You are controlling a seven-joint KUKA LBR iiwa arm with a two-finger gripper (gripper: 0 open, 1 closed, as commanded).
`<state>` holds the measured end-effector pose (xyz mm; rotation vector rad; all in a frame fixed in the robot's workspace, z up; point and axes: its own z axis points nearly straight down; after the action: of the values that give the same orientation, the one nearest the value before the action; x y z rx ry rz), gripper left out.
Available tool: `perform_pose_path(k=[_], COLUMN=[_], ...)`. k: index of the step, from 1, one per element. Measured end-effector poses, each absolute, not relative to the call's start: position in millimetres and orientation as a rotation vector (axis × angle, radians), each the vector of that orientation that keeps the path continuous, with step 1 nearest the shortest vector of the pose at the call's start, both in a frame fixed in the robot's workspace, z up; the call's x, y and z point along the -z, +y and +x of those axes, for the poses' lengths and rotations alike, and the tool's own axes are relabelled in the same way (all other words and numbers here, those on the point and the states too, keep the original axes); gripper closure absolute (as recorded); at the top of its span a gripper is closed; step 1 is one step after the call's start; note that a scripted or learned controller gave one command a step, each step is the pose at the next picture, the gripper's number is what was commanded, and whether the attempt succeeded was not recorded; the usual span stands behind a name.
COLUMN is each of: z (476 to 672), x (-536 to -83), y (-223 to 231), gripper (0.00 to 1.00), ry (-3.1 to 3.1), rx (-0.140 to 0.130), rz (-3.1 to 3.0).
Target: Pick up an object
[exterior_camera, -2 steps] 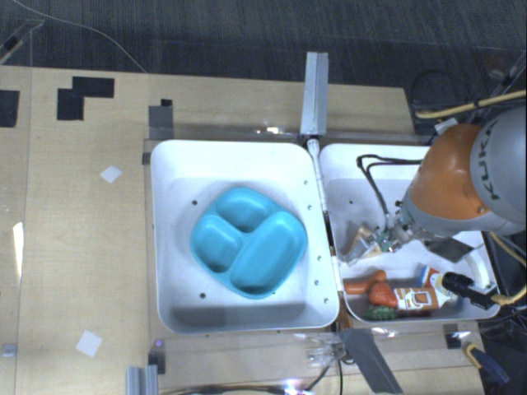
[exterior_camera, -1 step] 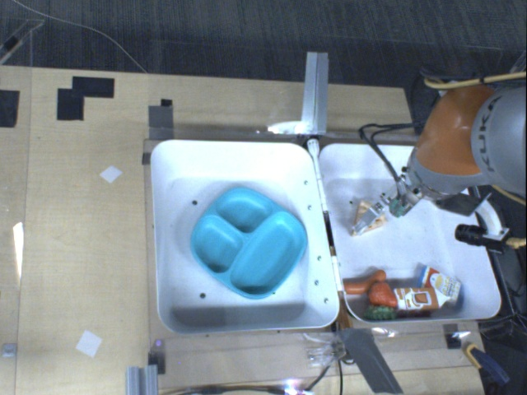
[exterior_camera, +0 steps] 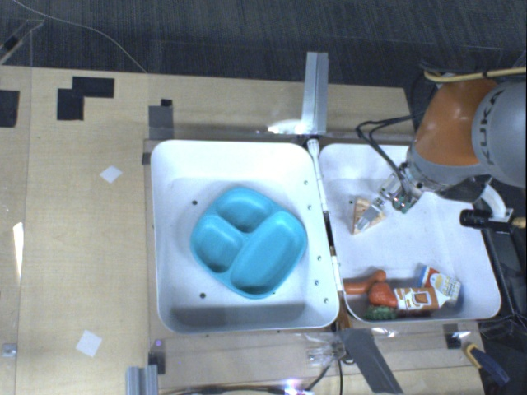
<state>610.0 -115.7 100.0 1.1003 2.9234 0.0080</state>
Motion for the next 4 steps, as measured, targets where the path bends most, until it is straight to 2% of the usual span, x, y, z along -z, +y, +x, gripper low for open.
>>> perform_pose_path(k=[1,2,3,4], z=[634.9,613.3,657.7,627.4], x=[-102,-131,-103,-87], y=[-117,-117,-117,-108], gripper=[0.00,0.00,0.00,0.00], ry=[2.920,2.935,2.706,2.691], rx=[-0.007,-0.003,-0.011,-0.005], rz=[1.115,1.096,1.566,1.607])
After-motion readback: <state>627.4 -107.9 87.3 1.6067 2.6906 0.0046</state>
